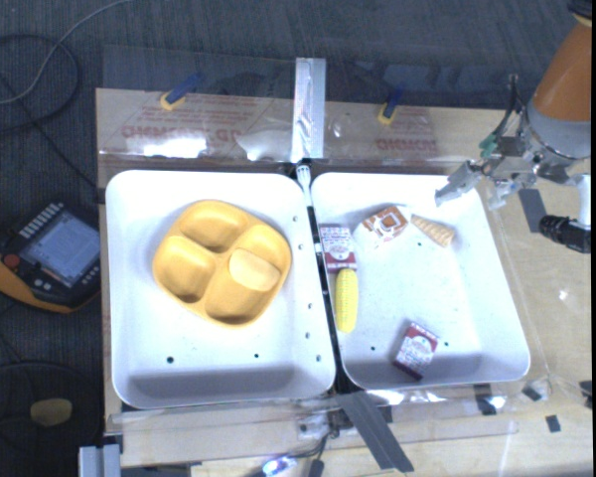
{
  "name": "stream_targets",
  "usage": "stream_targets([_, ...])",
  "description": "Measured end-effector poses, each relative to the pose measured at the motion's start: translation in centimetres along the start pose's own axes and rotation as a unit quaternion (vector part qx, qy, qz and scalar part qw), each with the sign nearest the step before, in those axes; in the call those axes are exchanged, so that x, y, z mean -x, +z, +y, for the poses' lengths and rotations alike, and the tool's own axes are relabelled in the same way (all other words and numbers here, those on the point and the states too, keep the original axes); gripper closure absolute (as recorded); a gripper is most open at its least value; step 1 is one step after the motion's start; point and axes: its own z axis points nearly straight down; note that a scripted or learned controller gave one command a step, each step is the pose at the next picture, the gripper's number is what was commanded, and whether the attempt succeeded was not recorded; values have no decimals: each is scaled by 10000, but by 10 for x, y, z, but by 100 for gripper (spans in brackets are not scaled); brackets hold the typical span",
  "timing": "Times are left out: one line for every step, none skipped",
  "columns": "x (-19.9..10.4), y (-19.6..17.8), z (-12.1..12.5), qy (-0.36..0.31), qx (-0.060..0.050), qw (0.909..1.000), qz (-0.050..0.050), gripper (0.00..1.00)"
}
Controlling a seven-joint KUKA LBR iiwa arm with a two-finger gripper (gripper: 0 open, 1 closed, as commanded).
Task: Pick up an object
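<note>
The right bin [477,306] holds several small items. A red and white carton [336,246] and a yellow corn cob [346,299] lie along its left wall. An orange and white box [385,223] and a tan wedge [433,231] sit near its far side, and a dark red box [415,349] near its front. My gripper [477,188] hangs over the bin's far right corner, up and to the right of the wedge. Its fingers are spread open with nothing between them.
The left bin [139,346] holds a yellow divided dish [222,261]. A clear plastic sheet with yellow and blue clips [182,91] lies behind the bins. A teach pendant [55,256] rests on the floor to the left. The arm's grey and orange body [564,97] stands at the right.
</note>
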Motion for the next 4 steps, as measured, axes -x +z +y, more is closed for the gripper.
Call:
stream_targets([-38,100,46,-117,126,9998,-45,0])
stream_targets([-5,38,39,-579,6,9983,-36,0])
stream_targets([-50,110,40,91,15,10000,-13,0])
stream_targets([-86,135,-6,176,57,9998,-33,0])
